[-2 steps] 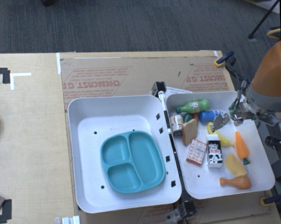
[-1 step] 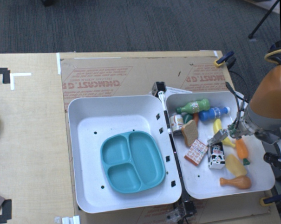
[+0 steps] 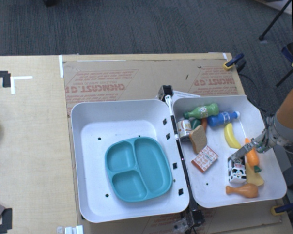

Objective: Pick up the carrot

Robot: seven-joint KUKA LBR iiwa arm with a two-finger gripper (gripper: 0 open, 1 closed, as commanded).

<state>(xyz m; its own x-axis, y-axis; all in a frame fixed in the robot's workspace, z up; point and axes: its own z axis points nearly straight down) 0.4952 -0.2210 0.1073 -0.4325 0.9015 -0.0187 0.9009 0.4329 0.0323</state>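
Left bin (image 3: 83,117) sits mid-desk and carries a teal divided plate (image 3: 138,169), three compartments, nothing on it. Right bin (image 3: 266,189), toward the desk's right edge, has the clutter: green bottle (image 3: 202,110) and blue bottle (image 3: 223,118) lying along its far side, a can (image 3: 184,128) just beside the divider wall, bread slice (image 3: 198,138) leaning next to the can, small red-and-white box (image 3: 204,159) near the bin's middle, banana (image 3: 230,136) right of that. At the near right corner lies a tan drumstick-like toy (image 3: 243,190), with a black-and-white patterned item (image 3: 237,171) just above it. The carrot (image 3: 253,158) is toward the bin's right side, below the banana: orange, short, with a greenish bit at its lower end touching a pale yellow piece. The gripper (image 3: 248,150) comes in from the desk's right edge and is right at the carrot's upper end, overlapping it; whether its fingers are spread or pressed on the carrot, cannot tell, too small and cluttered. Can't confirm a hold. Handling guess: a toy carrot, light, rigid plastic, smooth and tapered, so it likely slips toward the thin end if pinched there. Best to take it across the thick middle, fingers square to its long axis, keeping off the neighbours touching it.
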